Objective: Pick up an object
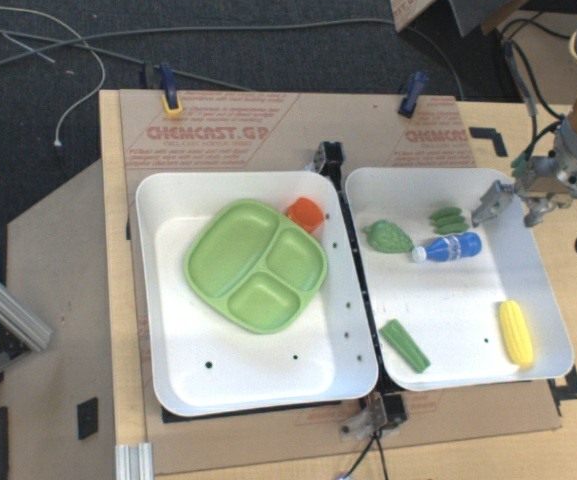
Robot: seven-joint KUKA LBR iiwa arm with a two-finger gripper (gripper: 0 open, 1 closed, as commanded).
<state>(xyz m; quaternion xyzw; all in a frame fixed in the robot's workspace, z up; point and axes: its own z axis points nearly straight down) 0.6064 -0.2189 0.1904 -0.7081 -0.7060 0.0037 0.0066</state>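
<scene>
Bottle [449, 248] lies flat, cap pointing left.

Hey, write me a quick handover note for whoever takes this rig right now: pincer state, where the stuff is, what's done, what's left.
Pincer: open, holding nothing, at the right bin's upper right edge.
Right bin: blue bottle nearest the pincer, two green toys beside it, yellow corn lower right, green piece at the front.
Left bin: green divided plate, orange item at its upper edge.
Done: nothing picked.
Left: close on one object and lift; the bottle looks nearest.
</scene>
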